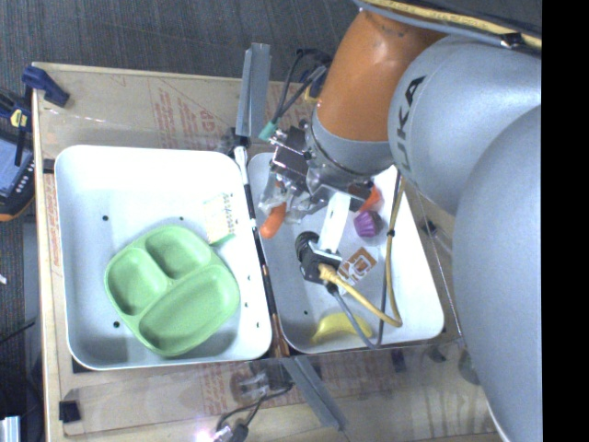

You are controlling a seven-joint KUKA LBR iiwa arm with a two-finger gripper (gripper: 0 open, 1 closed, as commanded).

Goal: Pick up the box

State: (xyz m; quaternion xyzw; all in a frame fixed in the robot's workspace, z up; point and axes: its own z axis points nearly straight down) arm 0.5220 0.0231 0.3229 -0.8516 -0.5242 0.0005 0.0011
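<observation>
Overhead view of the bench with the arm (442, 109) reaching in from the right. The gripper (283, 199) hangs low in the right bin (419, 311), close to the wall that bin shares with the left bin (92, 182); whether it is spread or clenched cannot be told, and nothing can be seen held in it. Two box-like things are present. A pale yellow box (221, 216) lies to the view's left of the gripper, across the shared wall, resting against the left bin's side of that wall, near the gripper but apart from it. A small brown-and-white box (358, 263) lies below and to the right of the gripper, on the right bin's floor, also apart from it. An orange thing (271, 222) lies just below the gripper, a purple thing (368, 224) to its right, a yellow banana (333, 328) well below it, and a green divided plate (173, 288) below and well to its left.
</observation>
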